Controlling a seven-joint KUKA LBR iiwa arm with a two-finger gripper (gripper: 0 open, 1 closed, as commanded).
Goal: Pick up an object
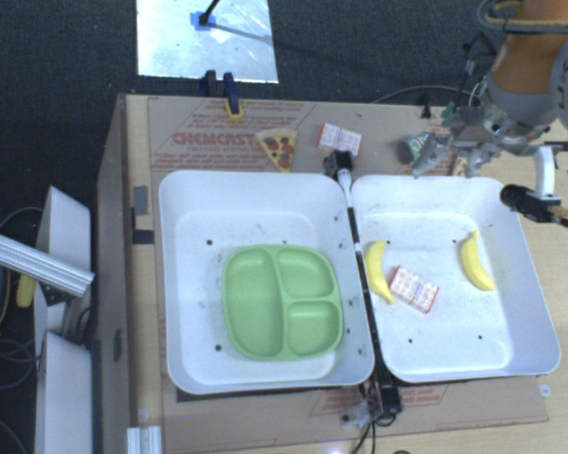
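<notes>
The right bin [511, 348] holds two bananas: one [379, 270] by its left wall and one [475, 260] toward its right side. A small red-and-white packet [414, 288] lies between them, just right of the left banana. My gripper [434, 151] hangs over the cardboard behind the right bin's back rim, apart from all three. The grey arm with its orange band [547, 8] comes in from the upper right.
The left bin [194, 216] carries a green divided plate [284, 301]. On the cardboard behind the bins lie a toy pizza slice [277, 147] and another red-and-white packet [339, 138]. A black part [525, 201] sticks over the right bin's far right rim.
</notes>
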